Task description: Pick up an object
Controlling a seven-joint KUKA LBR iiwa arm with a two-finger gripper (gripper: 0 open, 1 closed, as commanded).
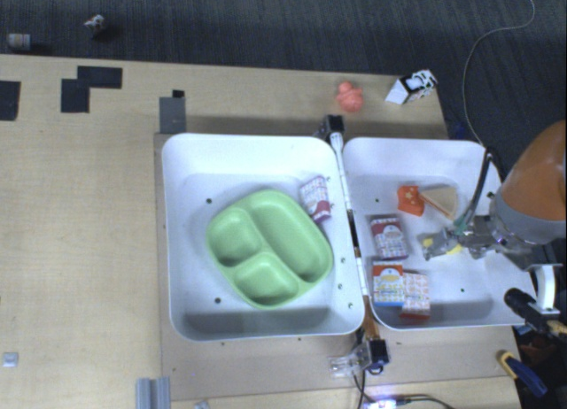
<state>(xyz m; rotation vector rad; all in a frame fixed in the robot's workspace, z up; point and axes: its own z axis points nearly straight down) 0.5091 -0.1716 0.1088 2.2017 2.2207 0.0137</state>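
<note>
Two white bins sit on the counter: the left bin holds a green divided plate, while small cartons with unreadable labels lie in the right bin beside the end effector.

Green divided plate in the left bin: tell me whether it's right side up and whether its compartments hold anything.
Right side up and empty: the green divided plate shows three open hollows facing up, all bare green.
</note>
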